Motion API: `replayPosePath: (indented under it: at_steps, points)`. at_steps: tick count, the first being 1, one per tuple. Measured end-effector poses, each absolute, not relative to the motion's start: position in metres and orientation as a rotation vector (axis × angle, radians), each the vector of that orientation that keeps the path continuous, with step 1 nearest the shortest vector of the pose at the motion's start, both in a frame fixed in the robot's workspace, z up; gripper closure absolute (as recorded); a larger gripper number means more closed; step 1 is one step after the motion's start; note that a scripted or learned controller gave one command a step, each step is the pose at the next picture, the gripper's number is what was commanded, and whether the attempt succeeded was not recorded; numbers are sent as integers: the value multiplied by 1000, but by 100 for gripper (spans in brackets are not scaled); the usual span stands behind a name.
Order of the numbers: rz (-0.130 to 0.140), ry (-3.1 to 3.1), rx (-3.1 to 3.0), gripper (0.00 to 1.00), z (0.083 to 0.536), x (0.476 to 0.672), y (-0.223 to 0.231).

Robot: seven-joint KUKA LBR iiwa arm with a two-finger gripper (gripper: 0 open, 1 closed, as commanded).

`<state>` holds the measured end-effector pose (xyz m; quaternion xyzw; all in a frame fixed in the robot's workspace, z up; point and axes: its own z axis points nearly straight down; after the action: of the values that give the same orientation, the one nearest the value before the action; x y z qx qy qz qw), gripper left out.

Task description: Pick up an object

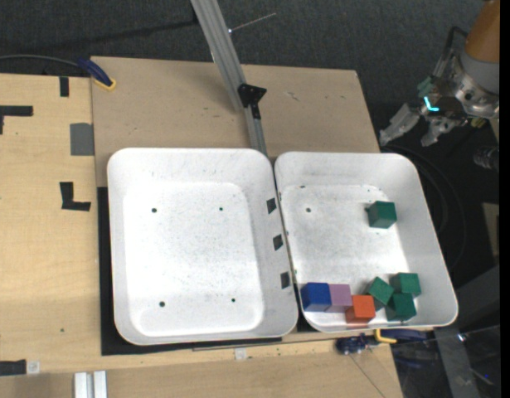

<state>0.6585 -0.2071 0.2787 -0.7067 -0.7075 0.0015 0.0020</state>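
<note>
Right now the gripper (431, 116) hangs off past the far right corner of the right bin (420, 181), carrying nothing, its fingers looking spread. Every block sits in that bin: a lone green cube (381, 214) near the right wall, and a tight cluster in the near corner, with a blue cube (316, 296) and an orange cube (362, 308) among them. I'd go for the lone green one; it has free space on all sides, so coming straight down over it looks the safest bet.
</note>
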Motion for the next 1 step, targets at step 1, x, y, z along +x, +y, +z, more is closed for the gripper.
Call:
replayPosePath:
  at_steps: [1]
  points:
    - [3,-2224,-2219,0,282,659,-207]
